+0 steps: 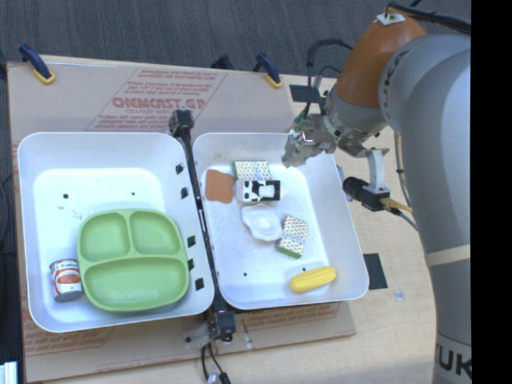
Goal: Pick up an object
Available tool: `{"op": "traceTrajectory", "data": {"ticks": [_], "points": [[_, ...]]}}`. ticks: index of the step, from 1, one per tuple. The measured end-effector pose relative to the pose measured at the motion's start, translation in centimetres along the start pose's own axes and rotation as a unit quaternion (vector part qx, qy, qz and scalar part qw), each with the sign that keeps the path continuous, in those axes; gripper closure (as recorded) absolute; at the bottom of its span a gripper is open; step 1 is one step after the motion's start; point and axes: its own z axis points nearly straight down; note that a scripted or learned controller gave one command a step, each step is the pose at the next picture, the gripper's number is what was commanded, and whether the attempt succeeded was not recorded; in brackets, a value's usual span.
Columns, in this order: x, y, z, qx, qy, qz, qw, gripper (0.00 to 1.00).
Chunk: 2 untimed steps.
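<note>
Because the arm (pixel 416 86) reaches in from the right edge of the desk, its tool (pixel 298 149) hangs over the far right corner of the right bin (pixel 344 238); I cannot tell how it is set. The left bin (pixel 40 174) holds a green plate (pixel 132 258) and a small can (pixel 66 279). Things to pick lie loose in the right bin: a patterned box (pixel 252 170), a white egg (pixel 262 222), a yellow corn (pixel 312 278).

Gripper (pixel 294 152) sits over the right bin (pixel 340 206) at its 1 o'clock corner, nothing visible between the fingers. Right bin contents: brown patch (pixel 219 186) at 10 o'clock, patterned box (pixel 252 170) and black-and-white item (pixel 262 190) near 12, white fried egg (pixel 262 222) at centre, corn cob (pixel 312 278) at 5. Left bin (pixel 36 158): green divided plate (pixel 132 258) at 6 o'clock, small can (pixel 66 278) at 8.
</note>
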Motion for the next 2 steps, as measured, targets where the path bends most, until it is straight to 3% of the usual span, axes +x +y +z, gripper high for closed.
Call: {"op": "traceTrajectory", "data": {"ticks": [1, 2], "points": [[6.8, 2.6, -0.6, 0.0, 0.001, -0.001, 1.0, 1.0], [7.2, -1.5, -2.5, 0.002, 0.001, 0.001, 1.0, 1.0]]}}
